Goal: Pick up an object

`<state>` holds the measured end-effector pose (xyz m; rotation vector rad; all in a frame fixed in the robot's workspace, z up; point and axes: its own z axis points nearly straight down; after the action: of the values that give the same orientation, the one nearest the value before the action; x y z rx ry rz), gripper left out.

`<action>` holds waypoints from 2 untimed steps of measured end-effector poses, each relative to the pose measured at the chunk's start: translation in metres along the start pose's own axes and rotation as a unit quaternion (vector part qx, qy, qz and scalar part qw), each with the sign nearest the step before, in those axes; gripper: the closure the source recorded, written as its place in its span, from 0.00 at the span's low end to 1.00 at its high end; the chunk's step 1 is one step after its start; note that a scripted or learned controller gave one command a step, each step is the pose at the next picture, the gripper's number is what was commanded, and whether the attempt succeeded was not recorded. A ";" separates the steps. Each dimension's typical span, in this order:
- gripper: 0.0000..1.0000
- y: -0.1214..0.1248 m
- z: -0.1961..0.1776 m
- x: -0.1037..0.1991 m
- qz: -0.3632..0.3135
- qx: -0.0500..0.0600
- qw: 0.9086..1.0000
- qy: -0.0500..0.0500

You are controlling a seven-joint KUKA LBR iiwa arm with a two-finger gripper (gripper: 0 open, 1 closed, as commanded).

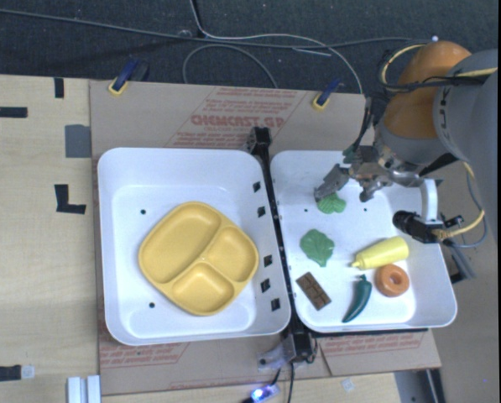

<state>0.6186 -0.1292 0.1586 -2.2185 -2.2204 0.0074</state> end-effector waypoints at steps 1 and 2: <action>0.00 -0.009 0.057 -0.006 0.000 0.000 1.000 0.000; 1.00 -0.008 0.044 -0.005 -0.001 -0.001 1.000 0.000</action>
<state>0.6106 -0.1339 0.1143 -2.2172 -2.2232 0.0050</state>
